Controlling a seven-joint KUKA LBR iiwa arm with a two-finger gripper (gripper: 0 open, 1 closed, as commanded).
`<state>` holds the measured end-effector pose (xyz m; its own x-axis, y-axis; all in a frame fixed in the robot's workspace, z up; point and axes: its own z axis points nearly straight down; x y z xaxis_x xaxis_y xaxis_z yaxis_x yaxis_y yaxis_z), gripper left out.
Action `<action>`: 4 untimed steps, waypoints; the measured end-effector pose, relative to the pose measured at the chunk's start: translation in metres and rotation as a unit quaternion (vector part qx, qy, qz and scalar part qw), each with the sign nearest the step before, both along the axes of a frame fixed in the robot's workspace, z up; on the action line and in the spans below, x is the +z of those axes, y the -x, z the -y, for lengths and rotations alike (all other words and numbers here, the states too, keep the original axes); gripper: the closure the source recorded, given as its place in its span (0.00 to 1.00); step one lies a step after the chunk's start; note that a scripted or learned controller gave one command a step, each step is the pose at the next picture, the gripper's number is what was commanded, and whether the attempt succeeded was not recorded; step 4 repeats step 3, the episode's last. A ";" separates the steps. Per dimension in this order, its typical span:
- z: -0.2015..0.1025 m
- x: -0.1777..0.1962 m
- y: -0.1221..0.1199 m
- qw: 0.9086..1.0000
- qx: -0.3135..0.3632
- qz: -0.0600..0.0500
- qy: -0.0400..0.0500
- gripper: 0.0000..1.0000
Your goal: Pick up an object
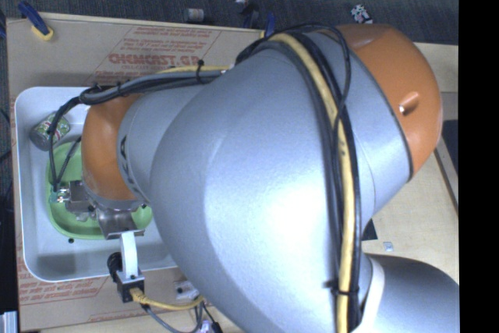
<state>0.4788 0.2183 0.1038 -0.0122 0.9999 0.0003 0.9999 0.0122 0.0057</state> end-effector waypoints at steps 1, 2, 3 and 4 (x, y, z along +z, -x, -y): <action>0.000 0.000 0.000 1.000 0.000 0.000 0.000 0.00; -0.001 0.010 -0.001 1.000 0.003 0.001 0.000 1.00; -0.001 0.010 -0.001 1.000 0.003 0.001 0.000 0.00; -0.001 0.010 -0.001 1.000 0.003 0.001 0.000 0.00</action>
